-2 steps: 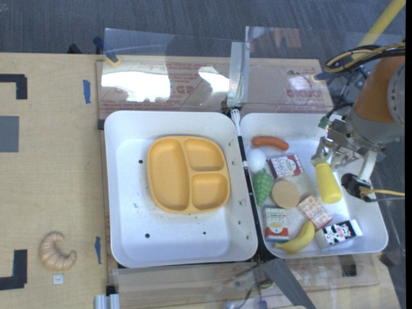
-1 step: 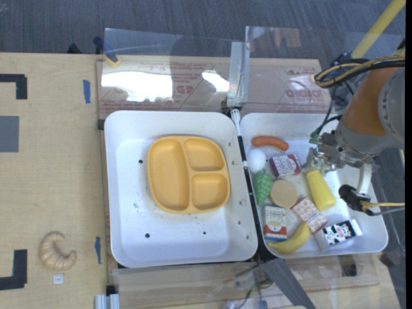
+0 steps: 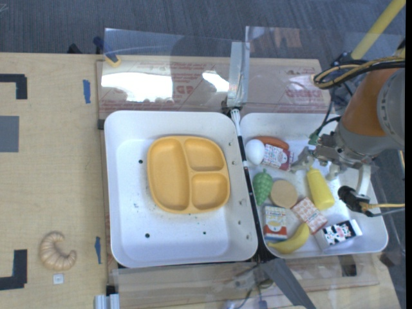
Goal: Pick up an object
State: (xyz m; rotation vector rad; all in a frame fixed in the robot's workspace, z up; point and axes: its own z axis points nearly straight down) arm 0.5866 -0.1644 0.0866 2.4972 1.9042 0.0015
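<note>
Currently the pincer (image 3: 324, 161) hangs low over the right bin (image 3: 376, 240), just above the top end of a yellow bottle-shaped toy (image 3: 320, 188). Whether its jaws are spread or closed I cannot tell; nothing is visibly clamped. Likely target: that yellow piece, lying lengthwise, easy to straddle. Around it, crowded: white egg (image 3: 255, 151), green toy (image 3: 262, 187), tan disc (image 3: 284, 193), banana (image 3: 291, 239). Left bin (image 3: 122, 237) carries a yellow divided tray (image 3: 188, 173). A croissant (image 3: 56, 250) sits apart on the table (image 3: 45, 140).
</note>
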